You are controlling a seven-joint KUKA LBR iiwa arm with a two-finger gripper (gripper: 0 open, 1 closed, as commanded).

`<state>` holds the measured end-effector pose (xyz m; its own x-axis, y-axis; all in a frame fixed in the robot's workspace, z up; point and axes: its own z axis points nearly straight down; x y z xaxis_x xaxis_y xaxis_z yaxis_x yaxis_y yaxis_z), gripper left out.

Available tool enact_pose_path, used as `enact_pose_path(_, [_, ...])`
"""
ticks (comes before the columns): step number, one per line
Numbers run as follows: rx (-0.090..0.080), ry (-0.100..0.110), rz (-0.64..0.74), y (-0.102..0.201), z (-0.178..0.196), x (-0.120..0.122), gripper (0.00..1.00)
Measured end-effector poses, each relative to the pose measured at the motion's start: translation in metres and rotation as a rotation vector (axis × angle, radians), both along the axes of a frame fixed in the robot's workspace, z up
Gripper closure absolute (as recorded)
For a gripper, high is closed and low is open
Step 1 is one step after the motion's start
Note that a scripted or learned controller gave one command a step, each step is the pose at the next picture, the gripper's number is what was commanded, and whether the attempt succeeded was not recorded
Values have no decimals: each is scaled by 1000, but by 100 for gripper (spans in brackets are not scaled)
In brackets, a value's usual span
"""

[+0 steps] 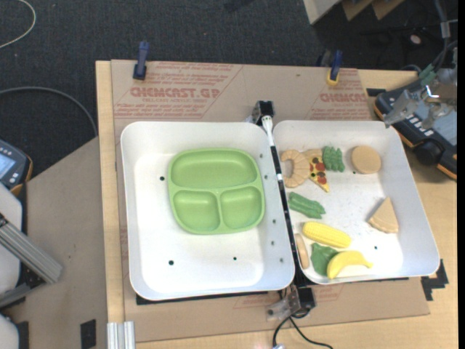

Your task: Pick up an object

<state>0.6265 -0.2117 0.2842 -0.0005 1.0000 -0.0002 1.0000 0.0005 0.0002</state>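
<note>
Nothing picked yet.
We saw the gripper [418, 107] parked at two o'clock, jaws' state unclear; food [327, 234] lay untouched in the right bin [414, 195].

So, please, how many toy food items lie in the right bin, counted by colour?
Yellow: 2, the corn and banana.
Green: 3.
Tan or brown: 4.
Mixed colours: 1, the pizza slice.
Total: 10
</note>
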Motion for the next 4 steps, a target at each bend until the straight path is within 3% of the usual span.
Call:
enact_pose_path(1, [5,7,3,65,-32,-70,0])
enact_pose_path(2, [6,12,5,134,-102,-120,0])
enact_pose_path(3, [5,5,7,208,-100,-149,0])
enact_pose_path(4, [-2,0,-6,158,-100,-148,0])
